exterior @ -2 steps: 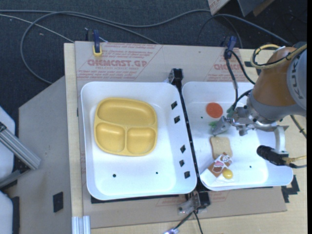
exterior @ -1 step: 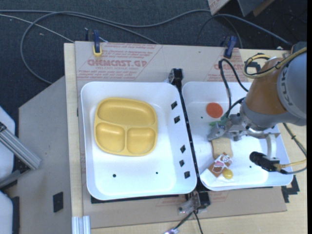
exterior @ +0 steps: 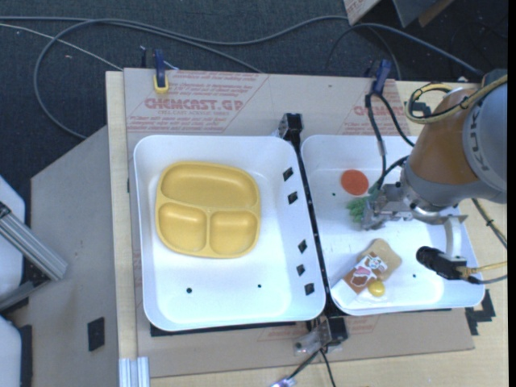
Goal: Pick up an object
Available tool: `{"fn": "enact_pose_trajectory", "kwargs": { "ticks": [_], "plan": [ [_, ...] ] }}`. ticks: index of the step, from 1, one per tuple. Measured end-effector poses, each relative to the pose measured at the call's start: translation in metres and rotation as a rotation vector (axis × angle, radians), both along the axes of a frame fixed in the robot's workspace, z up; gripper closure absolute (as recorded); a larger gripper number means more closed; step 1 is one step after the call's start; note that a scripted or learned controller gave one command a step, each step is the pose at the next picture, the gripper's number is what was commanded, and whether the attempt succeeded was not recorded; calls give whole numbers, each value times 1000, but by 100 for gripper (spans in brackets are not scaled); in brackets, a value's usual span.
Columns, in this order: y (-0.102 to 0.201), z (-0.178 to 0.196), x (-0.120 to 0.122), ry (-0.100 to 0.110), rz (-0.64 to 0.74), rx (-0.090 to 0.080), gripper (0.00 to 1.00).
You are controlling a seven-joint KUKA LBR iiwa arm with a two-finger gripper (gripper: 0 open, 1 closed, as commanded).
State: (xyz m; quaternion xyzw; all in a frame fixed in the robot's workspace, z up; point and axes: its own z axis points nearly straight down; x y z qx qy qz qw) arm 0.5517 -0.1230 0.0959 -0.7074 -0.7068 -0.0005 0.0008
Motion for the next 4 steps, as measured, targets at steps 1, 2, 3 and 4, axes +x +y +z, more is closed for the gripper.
{"fn": "enact_pose_trajectory", "kwargs": {
  "ticks": [1,2,3,4],
  "plan": [
    [-6,59,-6,-5,0,-3,100],
    [-13,111,3,-7,1,-4,100],
    [-13,165,4,-7,2,-3,100],
    [36,154,-13,3,5,1,100]
  ]
}}
